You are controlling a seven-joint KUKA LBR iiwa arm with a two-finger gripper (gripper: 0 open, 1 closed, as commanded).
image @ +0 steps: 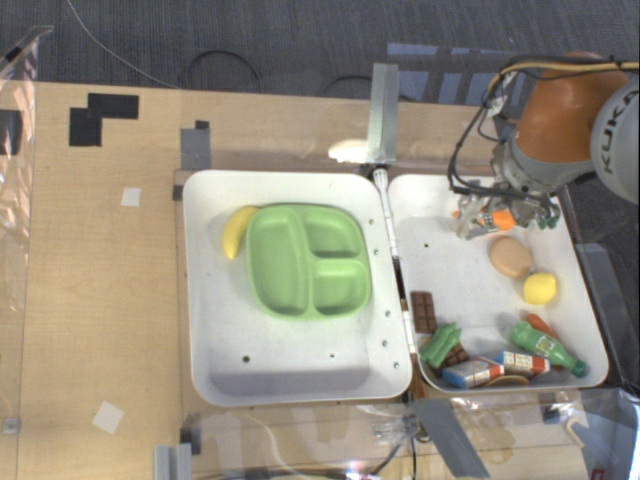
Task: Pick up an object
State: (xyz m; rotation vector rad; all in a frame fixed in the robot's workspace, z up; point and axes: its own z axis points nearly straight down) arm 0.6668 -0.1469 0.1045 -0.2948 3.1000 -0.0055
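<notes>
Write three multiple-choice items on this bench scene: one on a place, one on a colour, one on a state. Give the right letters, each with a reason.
1. Where does the banana lie?
A. In the left bin, touching the tray's left edge
B. In the right bin
C. On the bench

2. What colour is the divided tray?
A. Blue
B. Green
C. Red

3. How does the green bottle rest?
A. Upright
B. Inside the tray
C. On its side

Answers: A, it sits against the tray in the left bin; B, the tray is plainly green; C, it lies flat near the right bin's front corner.
</notes>
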